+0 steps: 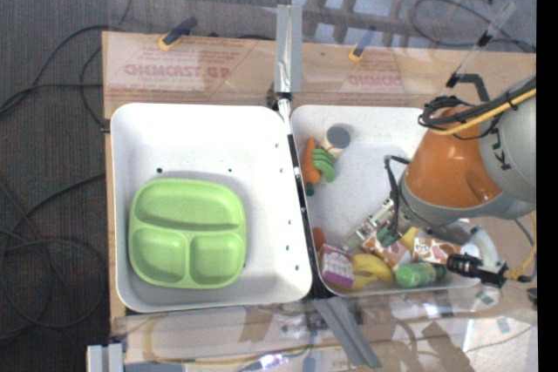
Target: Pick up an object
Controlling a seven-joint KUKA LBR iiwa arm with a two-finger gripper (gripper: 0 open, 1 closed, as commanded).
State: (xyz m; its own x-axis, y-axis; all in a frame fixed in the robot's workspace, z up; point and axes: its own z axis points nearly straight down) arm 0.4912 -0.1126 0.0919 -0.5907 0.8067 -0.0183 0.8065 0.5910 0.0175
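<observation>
Bench point(200, 70): brown board surface. Two white bins directly on it, touching side by side: left bin point(131, 122) at 9 o'clock, right bin point(384, 122) at 3 o'clock.

Arm point(510, 161) cut off at right edge; its orange band point(445, 174) hides part of the right bin point(366, 122). End effector point(379, 226) finger state indiscernible among clutter.

"CHEMCAST GP" on left board point(179, 70)
</observation>
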